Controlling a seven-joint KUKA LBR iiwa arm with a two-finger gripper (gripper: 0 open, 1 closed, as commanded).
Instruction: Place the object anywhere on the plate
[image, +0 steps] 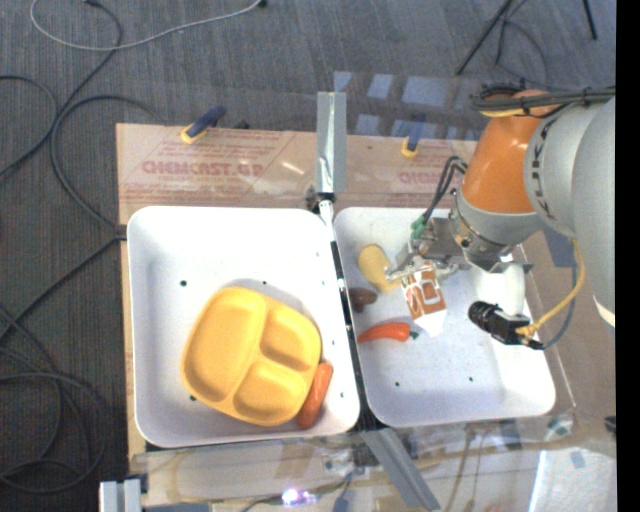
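We see the gripper (432, 262) low in the right bin (500, 395), just above a small orange and white carton (426, 298). We cannot tell if it holds the carton. The carton stands tilted in the right bin. Beside it lie a red chili pepper (385, 332), a pale potato (375, 264) and a small brown thing (362, 296). The yellow plate (254, 354) sits in the left bin (170, 250), with an orange sausage (318, 393) touching its edge.
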